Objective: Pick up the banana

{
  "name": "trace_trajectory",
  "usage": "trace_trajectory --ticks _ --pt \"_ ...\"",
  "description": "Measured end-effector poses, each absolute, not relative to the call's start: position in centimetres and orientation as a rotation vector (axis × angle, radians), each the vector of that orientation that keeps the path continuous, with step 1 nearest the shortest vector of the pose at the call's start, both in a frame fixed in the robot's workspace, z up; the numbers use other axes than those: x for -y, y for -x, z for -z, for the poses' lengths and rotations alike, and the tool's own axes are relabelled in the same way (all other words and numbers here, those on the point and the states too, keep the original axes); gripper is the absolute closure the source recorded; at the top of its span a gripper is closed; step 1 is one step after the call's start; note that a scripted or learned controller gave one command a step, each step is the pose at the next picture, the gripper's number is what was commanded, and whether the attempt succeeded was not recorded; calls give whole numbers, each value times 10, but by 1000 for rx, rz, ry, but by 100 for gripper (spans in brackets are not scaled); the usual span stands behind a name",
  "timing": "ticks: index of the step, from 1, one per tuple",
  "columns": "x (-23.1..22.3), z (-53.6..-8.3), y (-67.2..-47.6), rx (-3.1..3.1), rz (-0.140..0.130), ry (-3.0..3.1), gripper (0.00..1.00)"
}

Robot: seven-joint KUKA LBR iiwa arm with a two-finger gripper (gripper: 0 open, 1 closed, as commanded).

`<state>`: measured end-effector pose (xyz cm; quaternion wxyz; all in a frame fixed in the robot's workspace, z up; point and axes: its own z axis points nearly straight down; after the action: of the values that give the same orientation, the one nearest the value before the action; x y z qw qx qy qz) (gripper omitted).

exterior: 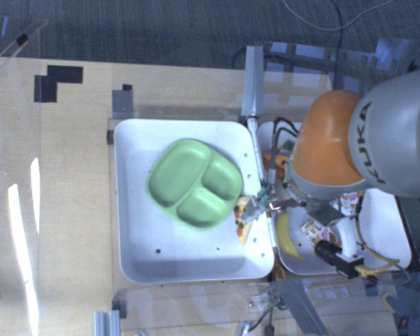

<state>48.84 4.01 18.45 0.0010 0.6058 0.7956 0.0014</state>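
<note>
The grey arm (378, 145) reaches in from the right, its orange band (325, 145) above the right bin (388, 226). The jaws (255, 212) hang over the rim between the bins; whether they are wide or closed I cannot tell. The banana (285, 235) lies in the right bin near its left wall, partly hidden. A green divided plate (194, 180) sits in the left bin (136, 187), with what may be a small colourful object (243, 219) just beside it.

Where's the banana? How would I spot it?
Find the right white bin, under the big grey and orange arm. Near its left wall lies the banana, partly hidden below the arm. It is the one plain yellow curved thing among printed packets.
</note>
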Motion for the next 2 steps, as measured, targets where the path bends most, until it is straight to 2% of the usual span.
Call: trace_trajectory --ticks 1,2 --pt "9 -282 -488 -2517 -8 -1870 0" --pt "-27 -184 -487 -2604 -3 -1754 0"
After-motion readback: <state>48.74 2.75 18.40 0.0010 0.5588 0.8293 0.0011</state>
